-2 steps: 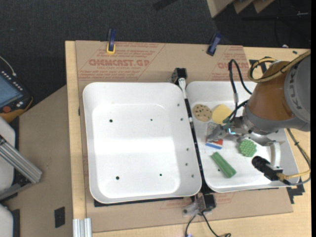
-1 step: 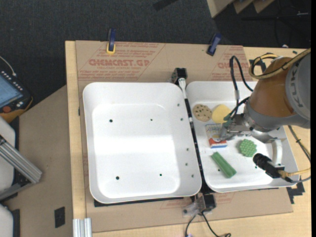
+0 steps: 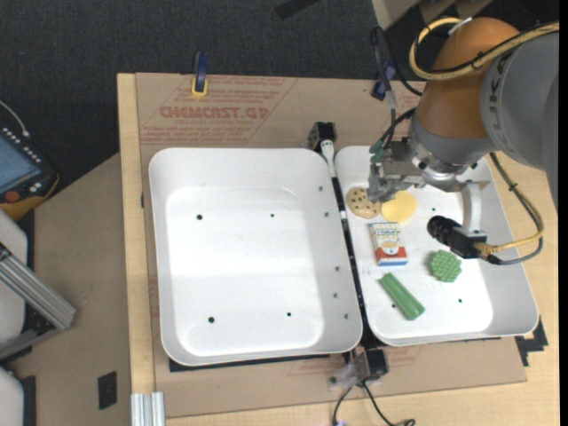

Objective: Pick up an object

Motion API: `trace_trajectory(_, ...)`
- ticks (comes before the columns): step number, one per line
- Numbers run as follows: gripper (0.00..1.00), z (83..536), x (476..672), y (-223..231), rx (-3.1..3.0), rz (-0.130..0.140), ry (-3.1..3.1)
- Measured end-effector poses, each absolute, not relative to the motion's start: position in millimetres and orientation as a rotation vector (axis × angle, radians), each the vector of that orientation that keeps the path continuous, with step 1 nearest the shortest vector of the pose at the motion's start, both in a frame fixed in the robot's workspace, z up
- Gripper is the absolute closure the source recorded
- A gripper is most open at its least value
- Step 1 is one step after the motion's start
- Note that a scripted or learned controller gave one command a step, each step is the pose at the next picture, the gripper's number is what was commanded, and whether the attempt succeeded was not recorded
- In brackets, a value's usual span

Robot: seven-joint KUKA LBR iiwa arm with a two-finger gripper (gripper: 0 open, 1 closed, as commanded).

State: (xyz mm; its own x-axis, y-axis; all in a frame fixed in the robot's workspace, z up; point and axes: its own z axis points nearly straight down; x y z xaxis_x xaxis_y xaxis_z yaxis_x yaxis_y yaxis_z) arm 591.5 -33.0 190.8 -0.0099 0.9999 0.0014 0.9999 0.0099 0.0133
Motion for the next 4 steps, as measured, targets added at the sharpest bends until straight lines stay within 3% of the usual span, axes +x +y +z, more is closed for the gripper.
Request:
trace_trajectory(1, 1.0, 258, 541.7, -18, 2.216, 0.007, 2.222)
trace_trajectory(2, 1.0, 306, 555.0, 21, 2.213, 0.009, 2.224)
trace_trajectory(3, 1.0, 314, 507.8, 16, 2.225, -0.001, 2.222)
trace_trajectory(4, 1.0, 377, 502.3, 42, 2.214, 0.01, 2.223)
